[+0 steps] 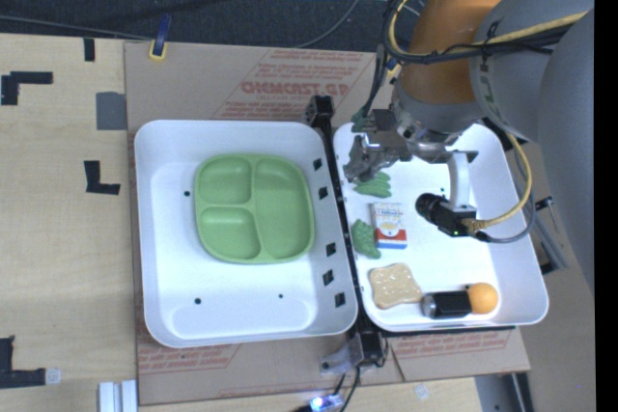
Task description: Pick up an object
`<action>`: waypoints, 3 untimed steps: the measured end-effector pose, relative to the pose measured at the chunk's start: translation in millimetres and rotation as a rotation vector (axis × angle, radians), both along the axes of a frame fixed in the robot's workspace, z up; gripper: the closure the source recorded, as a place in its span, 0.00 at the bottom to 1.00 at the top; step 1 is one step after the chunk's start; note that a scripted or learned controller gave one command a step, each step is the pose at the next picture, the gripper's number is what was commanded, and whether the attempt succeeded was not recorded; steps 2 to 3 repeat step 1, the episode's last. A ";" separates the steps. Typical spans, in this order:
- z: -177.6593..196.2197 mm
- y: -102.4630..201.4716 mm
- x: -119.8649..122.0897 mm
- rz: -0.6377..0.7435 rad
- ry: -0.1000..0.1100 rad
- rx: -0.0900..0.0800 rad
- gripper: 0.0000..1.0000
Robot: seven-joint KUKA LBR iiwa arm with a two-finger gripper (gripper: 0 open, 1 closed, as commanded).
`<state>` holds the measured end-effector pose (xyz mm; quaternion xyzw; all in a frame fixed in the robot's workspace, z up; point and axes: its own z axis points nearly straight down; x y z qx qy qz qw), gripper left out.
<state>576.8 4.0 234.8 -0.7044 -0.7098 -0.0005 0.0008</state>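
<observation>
Overhead, the grey arm's pincer (365, 161) hangs over a green leafy toy (376, 183) in the right white bin (517, 236); its grip cannot be told. Nearby lies a small white-and-red carton (389, 224), its label unreadable. Faint red lettering marks the cardboard-covered worktop (280, 82).

A slice of toast (394, 286) lies flat beside an orange (483, 298). A small carton (388, 224) rests between green leafy pieces (365, 238).
</observation>
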 end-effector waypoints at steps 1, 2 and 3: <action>4.3 47.6 4.7 -0.001 0.001 0.000 1.00; 4.3 47.6 4.7 -0.001 0.001 0.000 1.00; 4.3 47.6 4.7 -0.001 0.001 0.000 1.00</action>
